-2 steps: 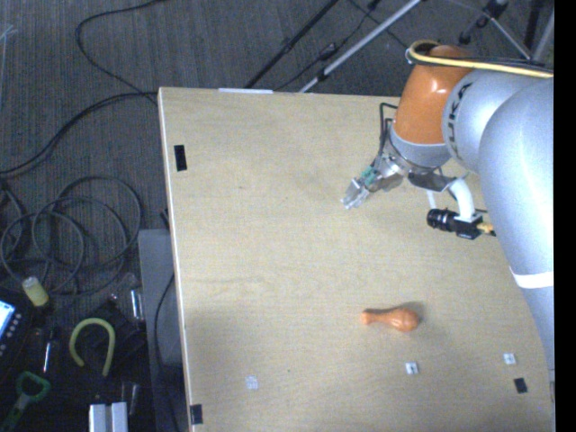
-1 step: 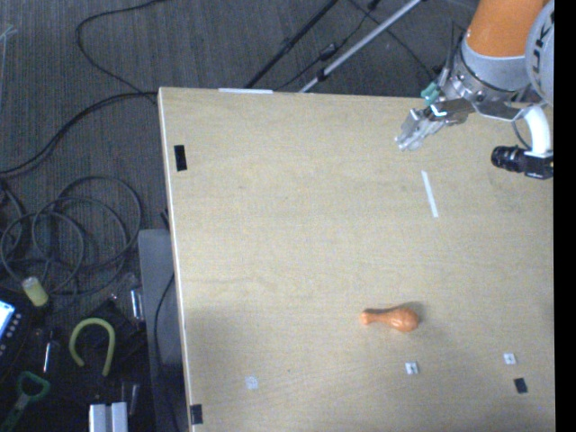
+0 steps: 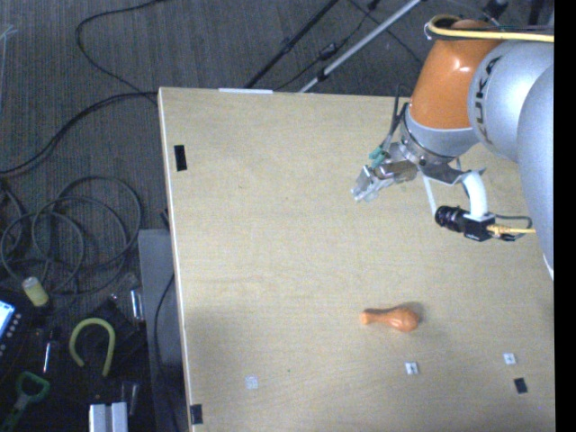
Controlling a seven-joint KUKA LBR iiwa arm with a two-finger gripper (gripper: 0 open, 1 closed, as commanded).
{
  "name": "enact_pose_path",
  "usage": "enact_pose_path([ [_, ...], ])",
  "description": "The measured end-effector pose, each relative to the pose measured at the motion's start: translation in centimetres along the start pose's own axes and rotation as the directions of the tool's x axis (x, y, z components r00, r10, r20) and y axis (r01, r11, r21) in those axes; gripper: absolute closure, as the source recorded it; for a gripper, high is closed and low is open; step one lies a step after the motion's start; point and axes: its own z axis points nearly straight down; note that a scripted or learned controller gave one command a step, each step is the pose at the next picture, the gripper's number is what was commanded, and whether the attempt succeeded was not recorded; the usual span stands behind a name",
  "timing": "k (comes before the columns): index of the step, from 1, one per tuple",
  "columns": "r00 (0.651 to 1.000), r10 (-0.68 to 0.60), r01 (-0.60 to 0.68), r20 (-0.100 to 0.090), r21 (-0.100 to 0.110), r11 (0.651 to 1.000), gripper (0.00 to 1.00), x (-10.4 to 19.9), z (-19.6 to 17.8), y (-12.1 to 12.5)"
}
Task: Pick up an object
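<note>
A small orange gourd-shaped object [image 3: 392, 318] lies on its side on the tan board [image 3: 270, 241], in the lower right part, its narrow end pointing left. My gripper [image 3: 369, 185] hangs from the grey and orange arm [image 3: 459, 79] well above and behind the object, towards the board's upper right. Nothing shows in the gripper, and a wide stretch of bare board lies between it and the orange object.
The board's left edge runs down from about [image 3: 162, 93]. A black tag [image 3: 180, 157] sits near that edge, and small markers [image 3: 411, 367] lie at the lower right. Cables [image 3: 72, 232] and tools [image 3: 90, 340] lie on the floor to the left.
</note>
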Motion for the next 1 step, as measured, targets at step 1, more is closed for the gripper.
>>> enact_pose_path([
  [1, 0.966, -0.259, 0.259, 0.003, -0.003, 0.966, 1.00, -2.85, -6.73, -4.89],
])
